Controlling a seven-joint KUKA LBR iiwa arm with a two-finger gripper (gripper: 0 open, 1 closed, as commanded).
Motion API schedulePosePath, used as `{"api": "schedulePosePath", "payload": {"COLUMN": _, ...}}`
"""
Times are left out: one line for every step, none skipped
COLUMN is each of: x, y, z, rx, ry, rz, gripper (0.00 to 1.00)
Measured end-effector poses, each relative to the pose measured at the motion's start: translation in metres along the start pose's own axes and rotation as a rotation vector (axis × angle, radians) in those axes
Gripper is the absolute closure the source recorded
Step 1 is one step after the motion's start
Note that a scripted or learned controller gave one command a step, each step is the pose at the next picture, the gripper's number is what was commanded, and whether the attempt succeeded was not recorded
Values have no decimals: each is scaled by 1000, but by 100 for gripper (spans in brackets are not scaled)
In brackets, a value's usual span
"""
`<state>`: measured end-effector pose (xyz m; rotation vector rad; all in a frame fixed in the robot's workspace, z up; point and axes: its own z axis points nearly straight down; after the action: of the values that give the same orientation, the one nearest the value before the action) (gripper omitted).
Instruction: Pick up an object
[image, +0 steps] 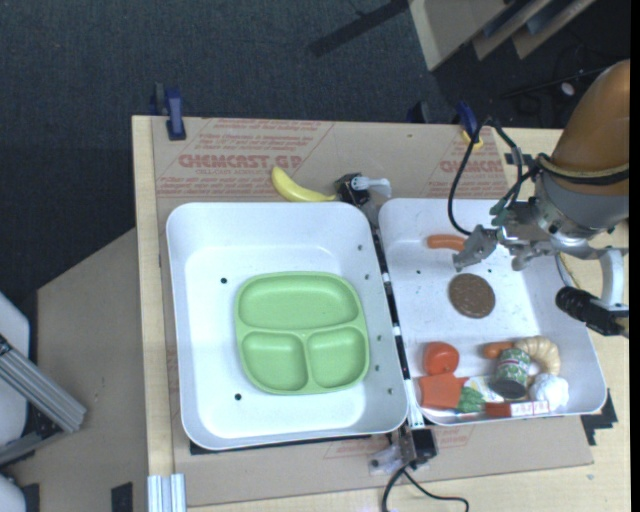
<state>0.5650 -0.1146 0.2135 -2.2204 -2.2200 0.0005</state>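
Both bins, the left bin and the right bin, look like smooth white plastic with a slight sheen. Inside the left bin, the green divided plate is matt plastic, smooth. The board under the bins looks like brown cardboard or paper-faced sheet, matt, with red print. Behind the left bin, the banana has a smooth yellow skin. In the right bin, the brown disc looks rough and dull. The gripper looks like bare grey metal. The floor beyond the board looks like dark carpet.
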Motion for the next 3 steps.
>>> {"api": "schedulePosePath", "payload": {"x": -22, "y": -16, "z": 85, "rx": 11, "ry": 2, "rz": 3, "gripper": 0}}
{"api": "schedulePosePath", "payload": {"x": -41, "y": 6, "z": 132, "rx": 2, "ry": 0, "rz": 1, "gripper": 0}}
{"api": "schedulePosePath", "payload": {"x": -40, "y": 7, "z": 118, "rx": -4, "ry": -1, "rz": 1, "gripper": 100}}
